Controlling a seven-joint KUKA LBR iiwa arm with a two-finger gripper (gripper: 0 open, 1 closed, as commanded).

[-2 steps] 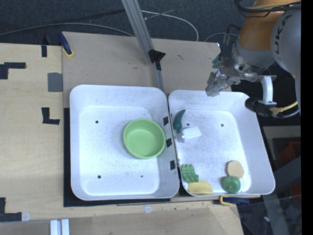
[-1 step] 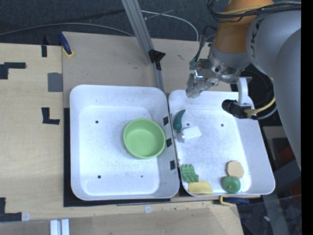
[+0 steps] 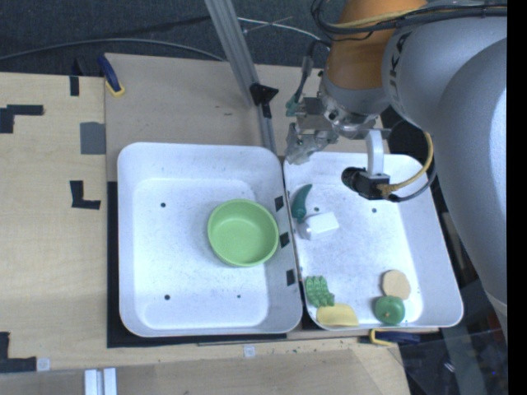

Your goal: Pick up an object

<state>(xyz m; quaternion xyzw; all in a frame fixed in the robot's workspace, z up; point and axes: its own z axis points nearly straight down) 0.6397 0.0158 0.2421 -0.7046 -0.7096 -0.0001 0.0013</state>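
Gripper (image 3: 306, 148) low over far-left corner of right bin (image 3: 428, 245), by the wall shared with left bin (image 3: 148, 220). Jaw state not discernible; nothing seen held. Dark green curved piece (image 3: 301, 200) just below gripper, white block (image 3: 322, 224) beside it. Near edge of right bin: green ridged toy (image 3: 319, 290), yellow piece (image 3: 338, 314), green ball (image 3: 389, 309), tan disc (image 3: 396, 284). Green bowl (image 3: 242, 233) upright in left bin.

Green bowl (image 3: 243, 233) sits upright in the left bin (image 3: 148, 171).
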